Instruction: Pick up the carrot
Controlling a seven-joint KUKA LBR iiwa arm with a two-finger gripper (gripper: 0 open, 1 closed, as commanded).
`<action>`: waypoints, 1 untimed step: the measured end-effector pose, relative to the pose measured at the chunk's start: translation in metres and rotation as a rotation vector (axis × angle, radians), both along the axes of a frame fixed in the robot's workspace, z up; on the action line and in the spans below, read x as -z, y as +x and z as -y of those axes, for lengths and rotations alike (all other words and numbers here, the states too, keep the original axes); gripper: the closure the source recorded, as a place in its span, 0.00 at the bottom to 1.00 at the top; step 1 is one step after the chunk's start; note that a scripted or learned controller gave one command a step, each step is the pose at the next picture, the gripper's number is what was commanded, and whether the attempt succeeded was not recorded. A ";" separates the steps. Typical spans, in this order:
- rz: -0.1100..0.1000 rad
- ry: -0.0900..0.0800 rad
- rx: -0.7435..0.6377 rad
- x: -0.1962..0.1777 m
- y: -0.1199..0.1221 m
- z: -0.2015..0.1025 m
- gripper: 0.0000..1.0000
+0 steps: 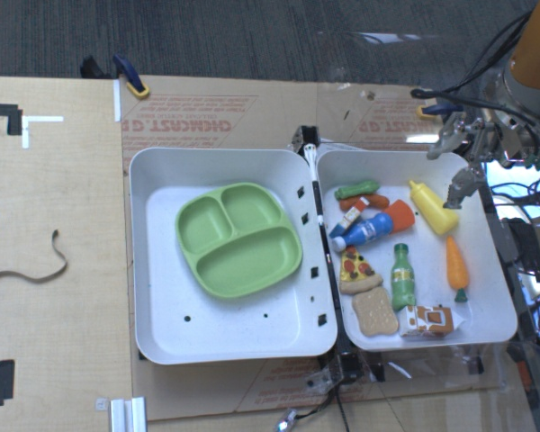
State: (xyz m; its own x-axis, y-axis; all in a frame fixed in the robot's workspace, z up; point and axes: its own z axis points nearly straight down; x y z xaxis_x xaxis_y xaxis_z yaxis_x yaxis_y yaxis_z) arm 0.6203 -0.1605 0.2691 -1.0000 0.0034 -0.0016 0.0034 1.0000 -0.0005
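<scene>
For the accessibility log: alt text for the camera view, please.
A carrot lies near the right wall of the right bin among toy foods, with the claw above the yellow mustard bottle, short of it. The left bin holds a green divided plate.

Red print reading "CHICKAZT GR…", upside down, partly legible | borne by cardboard sheet (218, 115) behind left bin (144, 268) | similar print right, unreadable

Two white bins (148, 268), one green plate (240, 239), one carrot (456, 264), two bottles (402, 277).
</scene>
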 end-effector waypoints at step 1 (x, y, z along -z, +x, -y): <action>0.004 0.000 0.011 0.177 0.004 0.061 0.00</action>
State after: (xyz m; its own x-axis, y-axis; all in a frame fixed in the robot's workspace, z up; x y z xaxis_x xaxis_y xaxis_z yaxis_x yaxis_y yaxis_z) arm 0.6242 -0.2219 0.0926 -0.9999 0.0144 -0.0052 0.0144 0.9999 -0.0007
